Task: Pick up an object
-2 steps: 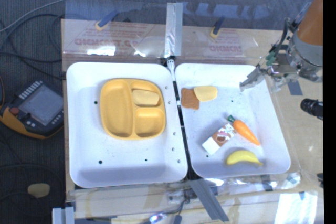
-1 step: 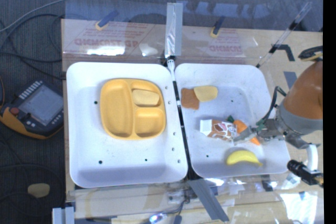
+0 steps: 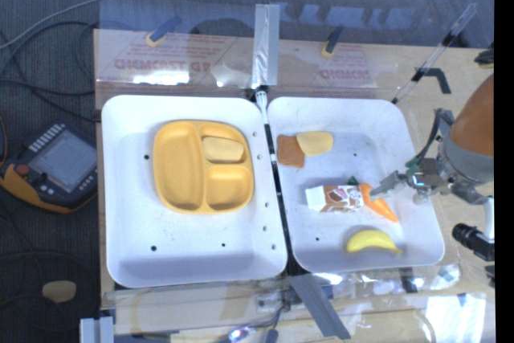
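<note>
The bench is the largest thing and it carries two white bins side by side. The left bin holds one yellow tray with three compartments, its long axis running from 9 to 3 o'clock. In the compartment at the 1 o'clock corner of the tray lies one pale yellow piece.

The right bin holds five small things. One banana lies near the 6 o'clock rim; its long axis runs almost from 9 to 3 o'clock and its ends curve down toward 6 o'clock. One white packet with a brown picture lies near the middle of the bin, with its long axis from 9 to 3 o'clock. One carrot touches the packet on the 3 o'clock side; its long axis is slanted and its thin end points to about 4 o'clock. One brown square piece lies near the 10 o'clock corner of this bin, and one pale yellow round piece lies just beside it at 3 o'clock, touching or overlapping its edge.

The arm, grey with an orange band, enters at 3 o'clock. Its gripper is low over the right bin, just beside the thick end of the carrot, at about 2 o'clock from it. I cannot tell its state, and I see no object held in it.

Outside the bench, at 9 o'clock on the floor, lies one pendant with a screen.
</note>
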